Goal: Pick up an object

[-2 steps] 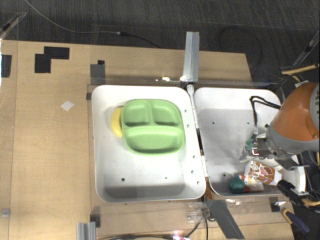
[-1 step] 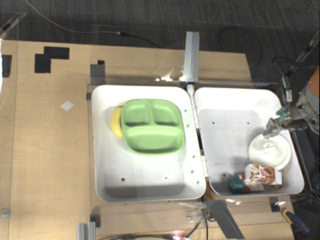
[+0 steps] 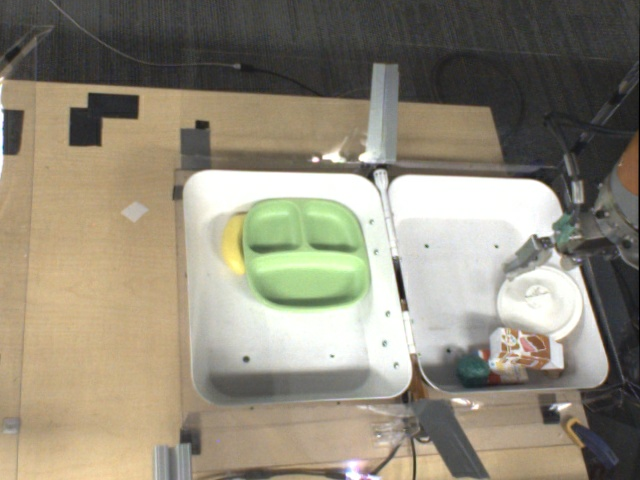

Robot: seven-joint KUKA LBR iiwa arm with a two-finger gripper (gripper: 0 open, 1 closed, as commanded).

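With the gripper (image 3: pixel 548 245) at the right bin's (image 3: pixel 450 213) right edge, finger state indeterminate, descend squarely over the white round lid (image 3: pixel 540 303) just near of it; avoid the adjacent carton (image 3: pixel 525 355).

Green tray (image 3: pixel 304 251) in left bin (image 3: pixel 210 358), claw (image 3: pixel 545 248) above white lid (image 3: pixel 540 301)

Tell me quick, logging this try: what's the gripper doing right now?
Gripper: at the right bin's right edge, just above the white bowl; open or shut cannot be told, and nothing is seen held.
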